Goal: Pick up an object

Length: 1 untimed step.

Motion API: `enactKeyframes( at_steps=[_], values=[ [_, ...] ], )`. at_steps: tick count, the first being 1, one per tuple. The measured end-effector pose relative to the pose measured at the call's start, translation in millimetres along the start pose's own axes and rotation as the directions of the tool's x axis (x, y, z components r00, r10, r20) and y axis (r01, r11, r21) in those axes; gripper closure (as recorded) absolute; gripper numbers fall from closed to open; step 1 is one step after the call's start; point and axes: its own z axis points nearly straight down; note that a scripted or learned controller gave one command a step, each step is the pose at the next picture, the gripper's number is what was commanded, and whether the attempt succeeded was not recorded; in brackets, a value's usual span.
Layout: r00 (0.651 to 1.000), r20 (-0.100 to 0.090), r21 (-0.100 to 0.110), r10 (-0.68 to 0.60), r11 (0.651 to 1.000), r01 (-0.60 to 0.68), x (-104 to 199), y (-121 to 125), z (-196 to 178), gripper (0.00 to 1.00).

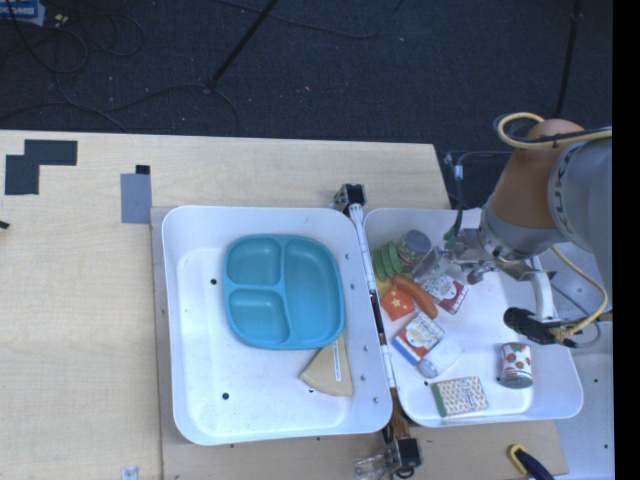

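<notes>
Nearest the lens: green patterned packet (pixel 459 395) and small can (pixel 516 364) at the right bin's (pixel 560 403) front. Crowded pile further back, carrot (pixel 414 295), green veg (pixel 386 261), white cartons (pixel 418 336), probably dumped there as pick targets. End effector (pixel 462 253) low over that pile beside a red-and-white packet (pixel 450 294); can't tell its opening. Blue divided plate (pixel 282 290) and tan wedge (pixel 329 372) next door, out of the way.

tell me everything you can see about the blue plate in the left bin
The blue plate is a light turquoise tray that looks like plastic, with rounded corners and three compartments, all bare. It lies flat and right side up in the left bin, towards the back. A tan wedge sits at its front right corner, touching or nearly so.
</notes>
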Motion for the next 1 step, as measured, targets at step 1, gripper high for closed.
enactKeyframes(
  at_steps=[1],
  values=[
    [1.000,0.001,0.002,0.001,1.000,-0.001,0.8,-24.8,1.0,0.00]
  ],
)
